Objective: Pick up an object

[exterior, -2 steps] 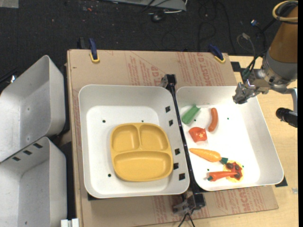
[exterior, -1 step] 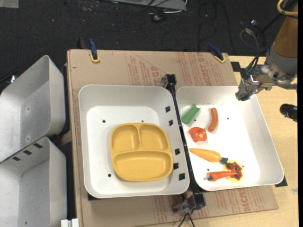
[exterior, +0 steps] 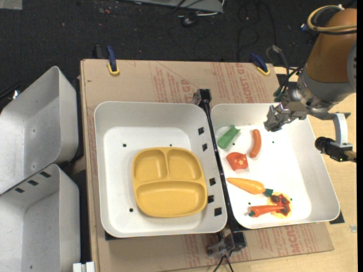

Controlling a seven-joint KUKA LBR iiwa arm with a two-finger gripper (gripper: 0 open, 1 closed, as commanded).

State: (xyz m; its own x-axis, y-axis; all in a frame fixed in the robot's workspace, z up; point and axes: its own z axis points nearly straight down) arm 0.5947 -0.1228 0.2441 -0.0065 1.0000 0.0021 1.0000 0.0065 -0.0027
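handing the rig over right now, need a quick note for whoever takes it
Gripper: hangs over the top of the right bin, nothing seen in it.
Right bin holds: green piece, sausage, red piece, carrot, and a small orange-and-yellow toy near the front edge.
Left bin holds a yellow divided plate.
Done: nothing picked yet; all items lie on the bin floor.
Left: pick one. The sausage looks nearest to the gripper.
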